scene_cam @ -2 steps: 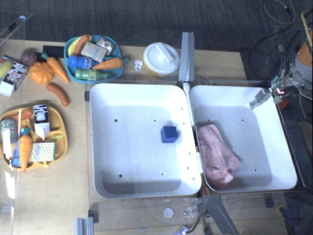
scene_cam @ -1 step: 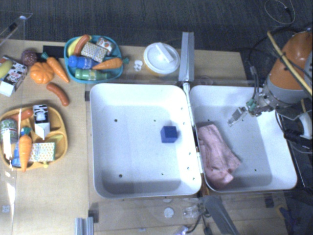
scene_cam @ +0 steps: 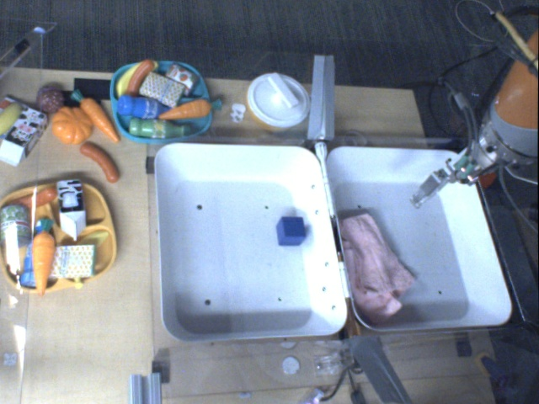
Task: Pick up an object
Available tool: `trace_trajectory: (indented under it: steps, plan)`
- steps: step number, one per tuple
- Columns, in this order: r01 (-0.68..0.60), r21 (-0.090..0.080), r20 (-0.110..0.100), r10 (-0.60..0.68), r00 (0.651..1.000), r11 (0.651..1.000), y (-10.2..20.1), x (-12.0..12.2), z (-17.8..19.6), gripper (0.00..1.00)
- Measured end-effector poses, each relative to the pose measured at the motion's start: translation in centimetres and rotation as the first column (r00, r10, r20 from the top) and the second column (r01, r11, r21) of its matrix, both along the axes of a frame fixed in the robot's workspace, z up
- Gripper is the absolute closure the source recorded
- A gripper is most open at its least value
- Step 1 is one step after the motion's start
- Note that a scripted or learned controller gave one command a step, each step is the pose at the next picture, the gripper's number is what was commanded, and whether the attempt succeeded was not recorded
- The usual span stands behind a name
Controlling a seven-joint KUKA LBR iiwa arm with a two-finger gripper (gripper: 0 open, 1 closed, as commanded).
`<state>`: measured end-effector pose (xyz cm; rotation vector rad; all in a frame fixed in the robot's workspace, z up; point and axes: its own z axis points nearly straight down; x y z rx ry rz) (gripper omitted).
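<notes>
- While the arm reaches in, its gripper (scene_cam: pixel 425 194) hangs over the right bin (scene_cam: pixel 472 310), up near that bin's far right corner. Can't tell how the claw is set.
- Pink cloth (scene_cam: pixel 375 263) lies crumpled in the right bin, hard against its left wall, well apart from the gripper.
- Blue cube (scene_cam: pixel 291 230) sits in the left bin (scene_cam: pixel 194 293), just across that shared wall from the cloth.
</notes>
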<state>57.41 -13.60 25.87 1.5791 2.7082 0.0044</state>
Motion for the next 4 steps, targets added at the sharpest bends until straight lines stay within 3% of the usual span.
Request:
trace_trajectory:
  steps: [1, 2, 3, 4]
  plan:
    - [-0.03, 0.002, -0.005, 0.03, 1.0, 1.0, 3.7, -2.9, -10.8, 0.0]
    - [-0.003, 0.0, 0.013, 0.003, 1.0, 1.0, 3.5, -7.9, -16.7, 0.0]
    - [-0.003, 0.0, 0.02, 0.003, 1.0, 1.0, 3.7, -7.7, -15.5, 1.0]
    - [0.019, 0.001, -0.002, -0.019, 1.0, 1.0, 4.8, 2.4, -8.1, 1.0]
